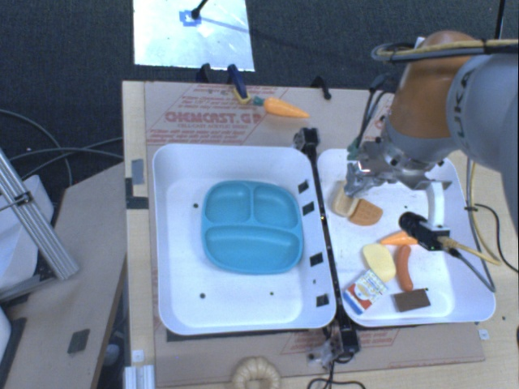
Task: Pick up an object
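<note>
Single fixed camera above the bench, looking down at a slant, far enough back to frame both white bins whole, left bin (174, 298) near centre, right bin (474, 298) beside it, arm (454, 87) entering right of the bins

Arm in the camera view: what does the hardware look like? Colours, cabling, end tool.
The arm has a rounded grey shell with a broad orange band above the wrist. A yellow cable and black cables loop over the top of the orange section. Below sits a silvery metal wrist block, ending in the small grey pincer. No legible markings on the shell.
</note>
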You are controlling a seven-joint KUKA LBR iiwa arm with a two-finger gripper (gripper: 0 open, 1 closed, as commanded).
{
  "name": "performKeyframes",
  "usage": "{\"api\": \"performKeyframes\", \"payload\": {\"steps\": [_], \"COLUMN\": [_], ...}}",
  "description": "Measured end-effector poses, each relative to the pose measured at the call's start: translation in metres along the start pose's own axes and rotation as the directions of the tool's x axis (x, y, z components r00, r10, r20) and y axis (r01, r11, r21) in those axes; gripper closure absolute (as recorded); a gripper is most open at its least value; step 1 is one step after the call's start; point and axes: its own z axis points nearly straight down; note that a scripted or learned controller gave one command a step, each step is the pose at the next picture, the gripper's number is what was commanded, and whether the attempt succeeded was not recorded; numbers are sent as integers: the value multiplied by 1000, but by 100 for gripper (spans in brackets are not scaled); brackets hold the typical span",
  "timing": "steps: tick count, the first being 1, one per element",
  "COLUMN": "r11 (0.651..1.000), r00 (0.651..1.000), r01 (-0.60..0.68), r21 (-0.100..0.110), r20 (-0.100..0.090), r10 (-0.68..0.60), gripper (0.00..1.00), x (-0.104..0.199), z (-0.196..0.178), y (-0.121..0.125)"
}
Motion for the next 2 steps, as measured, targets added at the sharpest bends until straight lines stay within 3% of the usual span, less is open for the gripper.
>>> {"api": "performKeyframes", "payload": {"steps": [2], "r11": [1000], "r00": [1000], "r01": [3], "r21": [-3], "r20": [-1], "r10": [-3], "gripper": [100], "x": [-7], "z": [-13], "y": [12]}}
